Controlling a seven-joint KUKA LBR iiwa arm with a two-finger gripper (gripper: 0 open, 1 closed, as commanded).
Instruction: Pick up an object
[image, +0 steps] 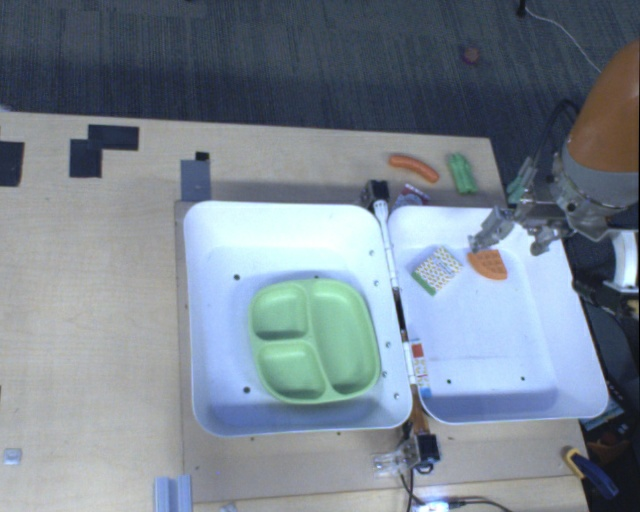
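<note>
Gripper (512, 232) hangs over the right bin (520, 370), near its far edge, fingers spread wide w/ nothing between them. Just below it lies an orange piece (488, 265) on the bin floor, and left of that a small patterned box (437, 270), tilted. Left bin (215, 300) holds a green divided tray (314, 340). On the bench beyond the bins: an orange sausage-shaped item (414, 168) and a green item (462, 172), side by side but apart
</note>
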